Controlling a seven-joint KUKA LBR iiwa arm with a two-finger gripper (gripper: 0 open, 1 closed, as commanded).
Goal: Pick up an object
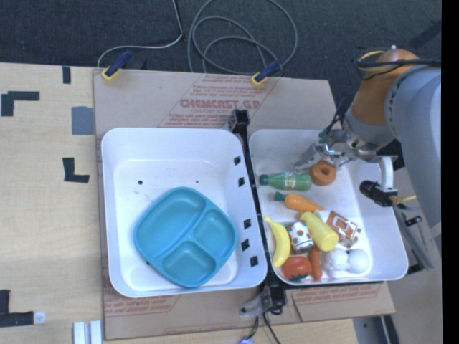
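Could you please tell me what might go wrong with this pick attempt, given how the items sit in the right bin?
The gripper sits by the doughnut close to the green bottle, so closing may nudge the bottle instead. The carrot, banana and other toys lie crowded below; a lift could drag a neighbour along.

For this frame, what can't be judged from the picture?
- Gripper, camera view: too small and blurred to tell if it grips the doughnut.
- Items under the banana and yellow bottle: piled, partly covered.
- White objects in the corner: too blurred to identify.
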